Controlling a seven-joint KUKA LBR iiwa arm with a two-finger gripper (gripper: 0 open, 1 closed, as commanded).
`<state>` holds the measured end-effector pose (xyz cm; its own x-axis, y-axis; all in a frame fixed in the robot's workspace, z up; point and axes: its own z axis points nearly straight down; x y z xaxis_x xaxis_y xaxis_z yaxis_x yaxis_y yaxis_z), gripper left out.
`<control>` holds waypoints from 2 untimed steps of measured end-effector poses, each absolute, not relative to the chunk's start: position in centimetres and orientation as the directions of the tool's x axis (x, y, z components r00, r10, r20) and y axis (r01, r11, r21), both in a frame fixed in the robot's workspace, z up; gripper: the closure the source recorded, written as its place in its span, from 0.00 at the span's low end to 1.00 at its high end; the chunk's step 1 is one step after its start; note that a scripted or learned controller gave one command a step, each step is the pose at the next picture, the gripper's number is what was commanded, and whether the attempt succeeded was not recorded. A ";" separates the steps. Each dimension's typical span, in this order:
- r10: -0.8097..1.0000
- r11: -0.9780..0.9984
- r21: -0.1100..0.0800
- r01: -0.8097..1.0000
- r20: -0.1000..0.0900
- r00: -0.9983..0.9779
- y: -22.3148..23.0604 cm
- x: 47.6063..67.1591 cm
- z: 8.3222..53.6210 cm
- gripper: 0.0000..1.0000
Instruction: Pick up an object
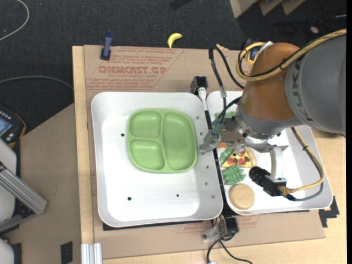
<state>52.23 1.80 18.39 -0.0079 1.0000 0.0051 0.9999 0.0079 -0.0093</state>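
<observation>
The arm [286, 87] hangs over the right bin [308, 153], its gripper [219, 141] low by the bin's left wall; whether it is open or closed cannot be told. Three small pieces lie in a row along that wall near the front: a red-and-yellow patterned piece [237, 159] just below the gripper, a knobbly green piece [232, 174], and a smooth tan round piece [242, 196]. A pale green divided plate [163, 141] sits in the left bin [110, 164].

Green divided plate [163, 141] flat in left bin [148, 198]
</observation>
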 end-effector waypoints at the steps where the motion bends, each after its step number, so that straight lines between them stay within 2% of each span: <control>1: 1.000 0.003 -0.007 1.000 0.003 -0.003 4.3 47.7 18.4 0.00; 2: 1.000 0.007 0.018 1.000 0.004 -0.007 7.6 48.4 34.2 0.00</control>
<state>48.42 7.63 34.21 -0.0067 1.0000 0.0044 0.9998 0.0066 0.0182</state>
